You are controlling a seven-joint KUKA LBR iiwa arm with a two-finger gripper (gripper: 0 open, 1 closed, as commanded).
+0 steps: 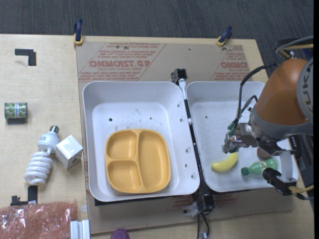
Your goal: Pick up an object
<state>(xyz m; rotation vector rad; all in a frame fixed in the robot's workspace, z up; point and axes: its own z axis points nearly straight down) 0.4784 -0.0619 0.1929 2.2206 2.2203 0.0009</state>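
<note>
Counter point(45, 83) is lying pale under two white bins; my tool point(232, 144), grip unclear, is hovering just above a yellow banana point(225, 163).

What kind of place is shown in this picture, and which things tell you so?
Probably a robot lab test bench. A robot arm reaches over two white bins, the board under them is held by clamps, and odd test items such as a banana lie inside.

bench point(45, 83) bears bins point(94, 103), bulb point(41, 158).
</note>
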